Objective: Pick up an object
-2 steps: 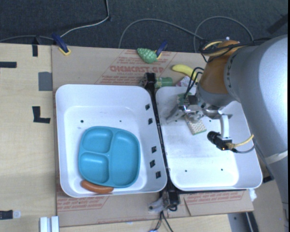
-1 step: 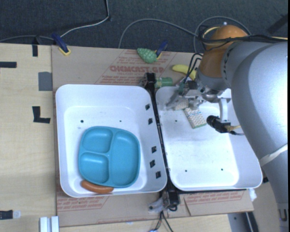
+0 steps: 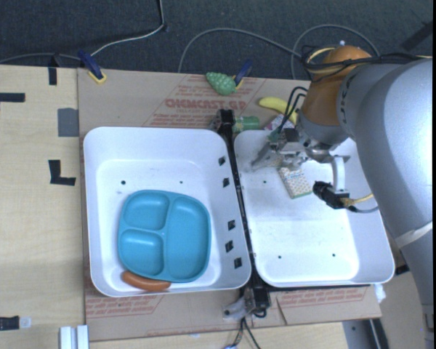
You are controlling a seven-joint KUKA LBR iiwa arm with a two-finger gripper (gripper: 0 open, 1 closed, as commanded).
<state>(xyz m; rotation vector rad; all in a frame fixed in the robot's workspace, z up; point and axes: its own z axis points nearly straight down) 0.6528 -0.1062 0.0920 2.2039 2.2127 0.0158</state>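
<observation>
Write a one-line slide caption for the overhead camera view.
KUKA arm's end effector reaches into the right bin near a small speckled packet; left bin holds a blue divided plate and an orange sausage.

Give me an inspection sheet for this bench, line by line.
Surface: cardboard sheet on a pale bench, bearing the left bin and the right bin side by side.
Job's things: blue divided plate and an orange sausage in the left bin; a small speckled packet in the right bin.
Clutter: green toy and a banana on the cardboard behind the bins.
Pincer: pincer low over the right bin's far end, beside the packet; nothing seen between its fingers.
Cables: a grey cable on the dark floor; a black one at the front.
Surroundings: dark carpet; black tape marks on the bench.
</observation>
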